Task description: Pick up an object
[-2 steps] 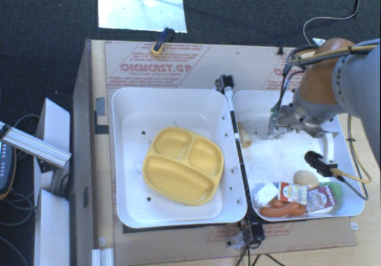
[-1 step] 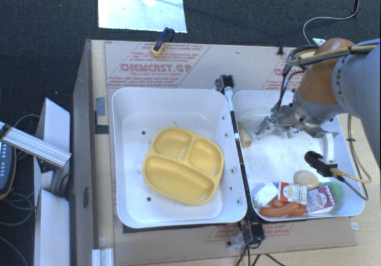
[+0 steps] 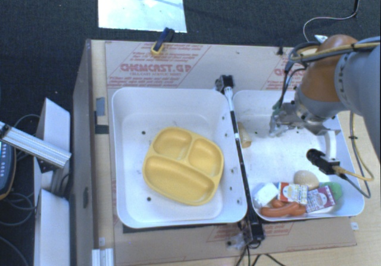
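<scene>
The grey arm with its orange band [image 3: 321, 74] reaches in from the right over the right bin [image 3: 262, 107]. Its gripper [image 3: 277, 127] hangs low over the back left part of that bin, with nothing visibly held. A heap of objects lies at the bin's front: a beige egg-shaped piece [image 3: 306, 178], a red and white carton [image 3: 297, 192], a white block [image 3: 266, 193], orange sausages [image 3: 280, 210] and a green piece [image 3: 337, 190]. The gripper stands well behind this heap. A small yellowish bit [image 3: 244, 138] lies by the divider, left of the gripper.
The left bin [image 3: 128, 140] holds a yellow divided plate [image 3: 183, 165]. A black rod [image 3: 234, 134] runs along the wall between the bins. A black fitting with an orange cable [image 3: 323, 162] hangs from the arm above the heap.
</scene>
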You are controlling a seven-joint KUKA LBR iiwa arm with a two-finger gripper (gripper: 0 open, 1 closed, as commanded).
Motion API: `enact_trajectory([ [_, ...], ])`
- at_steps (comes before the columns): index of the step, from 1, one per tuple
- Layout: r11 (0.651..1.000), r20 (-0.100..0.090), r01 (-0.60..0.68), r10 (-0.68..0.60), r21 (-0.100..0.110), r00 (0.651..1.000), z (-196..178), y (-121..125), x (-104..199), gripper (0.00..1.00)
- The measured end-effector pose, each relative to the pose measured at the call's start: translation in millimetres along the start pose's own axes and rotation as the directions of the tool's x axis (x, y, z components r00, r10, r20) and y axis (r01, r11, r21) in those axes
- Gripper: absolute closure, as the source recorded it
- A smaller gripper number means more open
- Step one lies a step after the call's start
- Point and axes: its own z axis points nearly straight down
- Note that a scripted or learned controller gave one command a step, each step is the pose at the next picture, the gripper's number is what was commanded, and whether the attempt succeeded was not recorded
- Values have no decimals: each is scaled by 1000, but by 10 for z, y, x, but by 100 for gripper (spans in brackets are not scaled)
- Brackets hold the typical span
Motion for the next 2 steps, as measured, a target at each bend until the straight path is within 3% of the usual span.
enact_trajectory([
  [1, 1000, 0, 0, 0, 0, 1000, 1, 0, 1, 0],
  [2, 1000, 3, -4, 4, 3, 1000, 232, -96, 110, 0],
])
